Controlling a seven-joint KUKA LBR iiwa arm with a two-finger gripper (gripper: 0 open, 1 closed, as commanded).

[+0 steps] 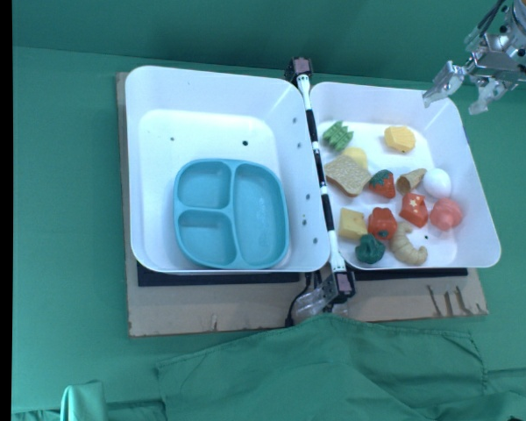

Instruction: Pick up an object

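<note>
Gripper (464, 89) hangs spread above right bin's (473, 191) far corner, holding nothing.

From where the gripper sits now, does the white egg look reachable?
Probably yes. The gripper hangs open above the right bin's far corner, and the white egg lies uncovered near that side, though a cone-shaped piece lies close beside it.

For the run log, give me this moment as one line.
stage: approach | gripper: open, holding nothing, above right bin far corner | toy foods in right bin | blue divided plate in left bin
</note>
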